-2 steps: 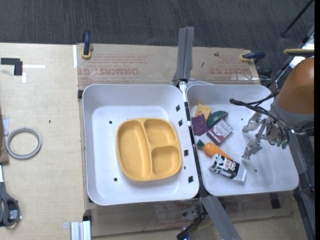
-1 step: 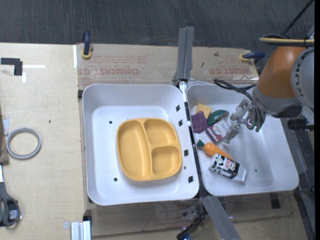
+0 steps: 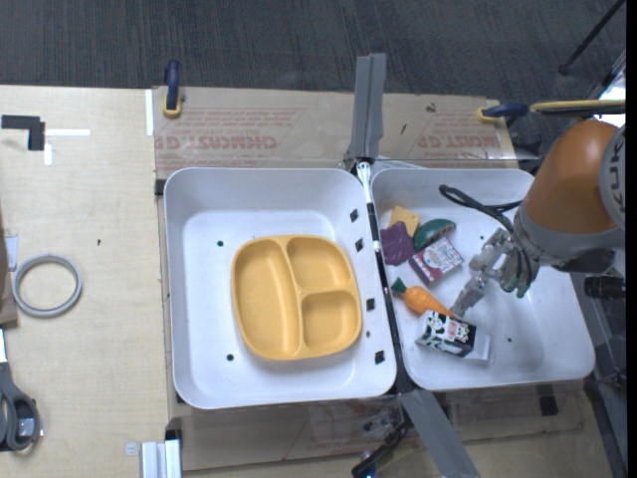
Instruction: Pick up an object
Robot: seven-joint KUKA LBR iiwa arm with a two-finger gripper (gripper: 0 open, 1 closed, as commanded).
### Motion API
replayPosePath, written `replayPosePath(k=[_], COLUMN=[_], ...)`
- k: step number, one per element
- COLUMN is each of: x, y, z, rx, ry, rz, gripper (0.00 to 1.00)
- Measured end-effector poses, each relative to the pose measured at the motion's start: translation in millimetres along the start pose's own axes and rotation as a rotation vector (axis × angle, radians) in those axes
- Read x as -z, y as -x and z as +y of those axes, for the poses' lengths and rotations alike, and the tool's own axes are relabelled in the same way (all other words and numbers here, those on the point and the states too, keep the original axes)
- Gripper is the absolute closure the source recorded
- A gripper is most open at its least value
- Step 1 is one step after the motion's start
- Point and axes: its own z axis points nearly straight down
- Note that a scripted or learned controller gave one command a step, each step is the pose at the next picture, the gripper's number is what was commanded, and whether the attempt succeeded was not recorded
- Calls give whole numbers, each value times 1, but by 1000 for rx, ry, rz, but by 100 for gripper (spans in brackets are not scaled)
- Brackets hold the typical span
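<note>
We find the end effector point(image 3: 468, 305) low in the right bin point(image 3: 542, 352), just above the black-and-white carton point(image 3: 447, 335); whether it is apart or together we cannot tell. That carton lies flat, its upper end against an orange carrot point(image 3: 422, 297). Beyond sit a maroon packet point(image 3: 437, 260), purple piece point(image 3: 397, 242), yellow wedge point(image 3: 404, 217) and teal item point(image 3: 434, 232). The left bin point(image 3: 194, 267) holds a yellow divided plate point(image 3: 297, 297).

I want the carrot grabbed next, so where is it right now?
The carrot lies in the right bin, near its left wall, just below the maroon packet and above the black-and-white carton, with the claw right beside it.
</note>
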Motion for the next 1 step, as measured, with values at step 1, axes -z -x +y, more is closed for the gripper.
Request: replayPosePath(k=[1], x=[0], y=[19], z=[57], rx=[-66], ry=[1], rz=[-2], gripper=[0])
